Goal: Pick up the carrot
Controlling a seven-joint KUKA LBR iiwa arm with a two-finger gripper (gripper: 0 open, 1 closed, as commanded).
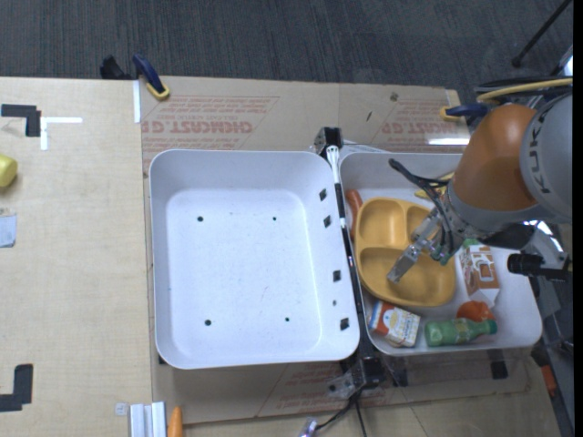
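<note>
Gripper [407, 264] poised low over the yellow divided plastic dish [387, 230] in the right white bin [521, 330], pointing toward the dish's near-left part; whether open or closed cannot be told at this angle. Nothing visibly held.

Carrot: most likely the slim orange piece [352, 199] wedged at the right bin's far-left corner, between the bin's left wall and the dish's far-left edge, partly hidden. Well apart from the gripper, toward the far edge.

Elsewhere in the right bin: a small white and orange packet [398, 325] and a green plastic bottle [458, 332] lying along the near edge, a round orange-red item [474, 311] just beside the bottle, a white printed carton [479, 270] near the right side. Left white bin [164, 271] alongside.

Step in hand, judged: approach, not yet a grasp, and seemingly aimed at the dish rather than the target. Next move calls for shifting toward the far-left corner, lining up along the narrow gap beside the wall, then descending carefully; tight clearance between wall and dish rim likely to hinder a clean pinch.
</note>
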